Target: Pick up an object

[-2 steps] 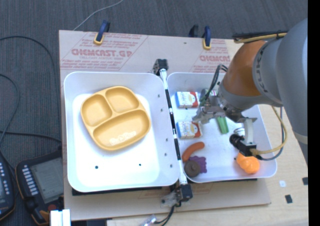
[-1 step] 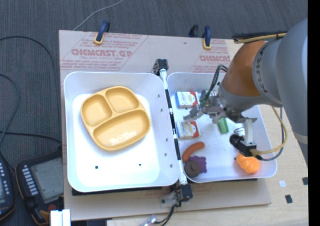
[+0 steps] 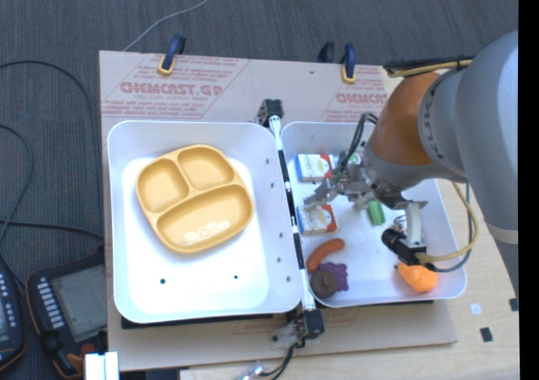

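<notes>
The right bin point(image 3: 446, 201) holds several small items. A white and red carton point(image 3: 313, 166) lies at its back left, and a second carton point(image 3: 318, 218) lies just in front of it. An orange sausage point(image 3: 326, 252), a purple bunch of grapes point(image 3: 336, 272) and a brown round piece point(image 3: 322, 285) lie near the front left corner. A green piece point(image 3: 376, 212) lies mid-bin and an orange piece point(image 3: 418, 277) sits at the front right. My gripper point(image 3: 335, 189) hangs low between the two cartons, partly hidden by the wrist.
The left bin point(image 3: 122, 227) holds a yellow divided plate point(image 3: 195, 197). A metal divider with clamps point(image 3: 286, 201) runs between the bins. The grey arm with its orange band point(image 3: 404, 125) covers the right bin's back right. A black cable point(image 3: 438, 260) loops over the front right.
</notes>
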